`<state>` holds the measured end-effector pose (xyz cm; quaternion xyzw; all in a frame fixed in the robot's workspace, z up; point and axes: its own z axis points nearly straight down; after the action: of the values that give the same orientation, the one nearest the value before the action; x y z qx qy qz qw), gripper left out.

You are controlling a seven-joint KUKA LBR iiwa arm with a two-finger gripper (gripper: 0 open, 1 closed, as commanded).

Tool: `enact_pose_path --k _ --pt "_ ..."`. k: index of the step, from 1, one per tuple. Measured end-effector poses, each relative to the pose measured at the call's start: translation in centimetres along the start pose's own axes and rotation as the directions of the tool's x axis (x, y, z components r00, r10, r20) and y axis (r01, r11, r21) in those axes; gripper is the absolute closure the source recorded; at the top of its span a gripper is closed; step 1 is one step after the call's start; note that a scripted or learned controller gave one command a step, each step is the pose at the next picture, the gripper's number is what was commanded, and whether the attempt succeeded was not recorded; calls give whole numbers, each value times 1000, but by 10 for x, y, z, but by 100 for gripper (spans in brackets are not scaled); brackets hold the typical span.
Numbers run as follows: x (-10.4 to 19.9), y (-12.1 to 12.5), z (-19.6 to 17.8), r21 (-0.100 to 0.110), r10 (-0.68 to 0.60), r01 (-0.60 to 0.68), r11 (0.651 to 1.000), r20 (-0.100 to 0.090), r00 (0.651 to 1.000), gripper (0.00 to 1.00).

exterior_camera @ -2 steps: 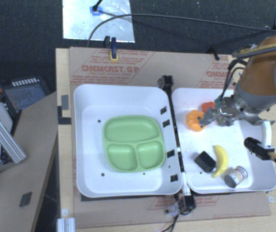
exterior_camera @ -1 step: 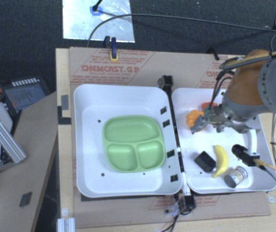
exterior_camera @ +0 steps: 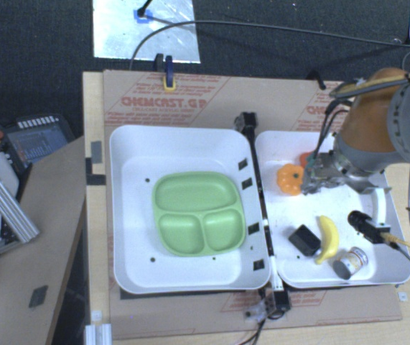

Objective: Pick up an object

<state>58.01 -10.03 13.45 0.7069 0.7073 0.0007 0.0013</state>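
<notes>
The gripper (exterior_camera: 312, 180) hangs low just right of the orange fruit (exterior_camera: 289, 179), apparently lining up a grab; whether its claw is apart, I cannot tell.

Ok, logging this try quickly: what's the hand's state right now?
Hand: cannot be told from this view; it is low in the right bin, beside the orange fruit.
</notes>
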Motion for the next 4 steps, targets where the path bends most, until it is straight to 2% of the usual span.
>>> enact_pose_path --k 1,2,3,4 --pt "-6 3 -63 -3 -2 2 1000 1 1000 100" --pt "-6 -4 -121 -5 -3 3 1000 1 1000 100" --pt "-6 -3 -152 -2 -3 3 1000 0 1000 100" --pt "51 -19 -146 2 -8 8 1000 -2 1000 100"
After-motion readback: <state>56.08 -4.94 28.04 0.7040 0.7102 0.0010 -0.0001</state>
